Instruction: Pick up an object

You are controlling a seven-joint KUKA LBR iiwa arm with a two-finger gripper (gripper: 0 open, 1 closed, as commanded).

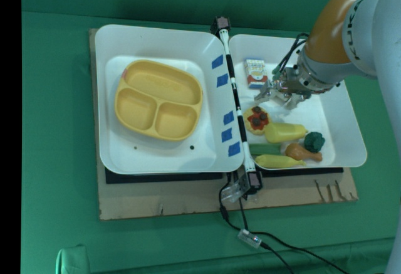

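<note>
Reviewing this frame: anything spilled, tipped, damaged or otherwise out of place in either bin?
Nothing stands out. The yellow divided plate lies flat in the left bin. The toy foods, among them a small carton and a pear, sit loosely inside the right bin, none over its rim.

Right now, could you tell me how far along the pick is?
Nothing looks picked yet: the pear, pizza slice and small carton all lie in the right bin. The hand hangs over that bin between carton and pizza slice. Grasping and lifting remain.
</note>
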